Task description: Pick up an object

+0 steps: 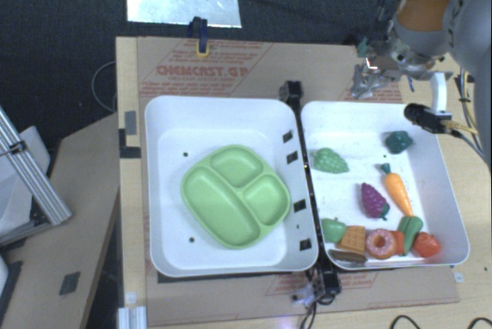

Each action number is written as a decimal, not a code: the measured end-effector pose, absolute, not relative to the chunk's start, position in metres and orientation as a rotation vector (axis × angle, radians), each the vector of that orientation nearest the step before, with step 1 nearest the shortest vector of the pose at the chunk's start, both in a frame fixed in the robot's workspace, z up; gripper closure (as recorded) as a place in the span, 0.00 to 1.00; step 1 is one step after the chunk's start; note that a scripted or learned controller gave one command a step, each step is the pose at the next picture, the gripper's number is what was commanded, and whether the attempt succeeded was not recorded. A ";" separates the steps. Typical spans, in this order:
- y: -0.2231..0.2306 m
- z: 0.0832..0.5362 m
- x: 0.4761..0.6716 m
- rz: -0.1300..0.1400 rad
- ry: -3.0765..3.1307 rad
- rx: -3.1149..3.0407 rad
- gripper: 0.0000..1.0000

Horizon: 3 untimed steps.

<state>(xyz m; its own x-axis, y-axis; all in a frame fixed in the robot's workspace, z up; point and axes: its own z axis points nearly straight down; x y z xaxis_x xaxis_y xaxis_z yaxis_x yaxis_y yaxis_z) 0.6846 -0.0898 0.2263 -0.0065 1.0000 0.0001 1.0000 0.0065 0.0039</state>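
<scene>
Your hand (369, 80) hung above the far edge of the right bin (450, 201), nothing visibly in it; whether it was spread, I couldn't tell. The toys lay nearer you: grapes (329, 161) near-left, carrot (398, 191) near-right, pointing near-right.

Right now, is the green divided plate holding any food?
Empty: the green divided plate shows three bare compartments in the left bin; the toy food sits in the right bin.

Red "CHEMCAST GP" print on cardboard sheet (211, 62)
</scene>
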 end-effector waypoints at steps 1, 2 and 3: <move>-0.062 0.223 0.631 -0.002 2.230 2.216 1.00; -0.027 0.222 0.598 -0.001 2.232 2.215 1.00; -0.011 0.218 0.557 -0.002 2.229 2.217 1.00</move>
